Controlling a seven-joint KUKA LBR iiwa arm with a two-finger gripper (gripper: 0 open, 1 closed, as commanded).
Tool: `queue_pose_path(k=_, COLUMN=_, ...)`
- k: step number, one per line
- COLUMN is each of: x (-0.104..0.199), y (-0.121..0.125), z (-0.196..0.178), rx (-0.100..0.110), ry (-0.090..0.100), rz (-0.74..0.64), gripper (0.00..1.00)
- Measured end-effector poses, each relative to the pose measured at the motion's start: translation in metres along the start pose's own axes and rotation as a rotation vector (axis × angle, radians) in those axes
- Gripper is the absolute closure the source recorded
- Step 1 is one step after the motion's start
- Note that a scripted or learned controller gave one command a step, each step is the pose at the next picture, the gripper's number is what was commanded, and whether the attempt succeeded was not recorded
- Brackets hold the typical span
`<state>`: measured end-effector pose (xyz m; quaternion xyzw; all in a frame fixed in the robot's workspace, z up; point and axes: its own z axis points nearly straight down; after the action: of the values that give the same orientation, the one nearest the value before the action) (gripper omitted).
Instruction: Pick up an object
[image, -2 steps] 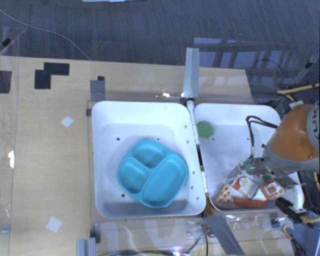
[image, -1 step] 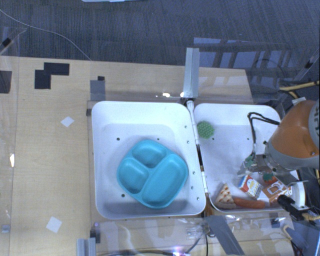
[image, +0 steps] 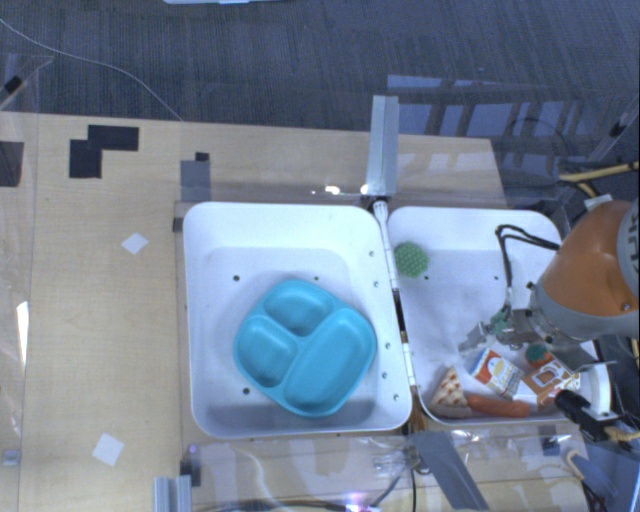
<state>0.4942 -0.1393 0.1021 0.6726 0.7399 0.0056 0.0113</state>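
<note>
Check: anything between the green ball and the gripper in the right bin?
No. In the camera view, bare white bin floor separates the green ball from the gripper.

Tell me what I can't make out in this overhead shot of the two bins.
- Pincer: small and set against clutter in the right bin, so open or shut is unclear, and so is any hold on an item.
- Items under the arm: the orange carton and the hot dog are partly covered; their print is too small to read.
- Green ball: texture too small to tell.
</note>
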Motion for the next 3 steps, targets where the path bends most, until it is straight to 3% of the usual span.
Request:
queue_pose_path(k=1, x=0.020, y=0.034, z=-0.036, rx=0.021, ry=0.007, rz=0.172, gripper=0.00)
queue_pose_path(k=2, x=-0.065, y=0.005, z=-0.121, rx=0.018, ry=0.005, rz=0.094, gripper=0.00)
queue_pose_path(k=3, x=-0.066, y=-0.006, z=0.009, rx=0.020, ry=0.007, rz=0.098, gripper=0.00)
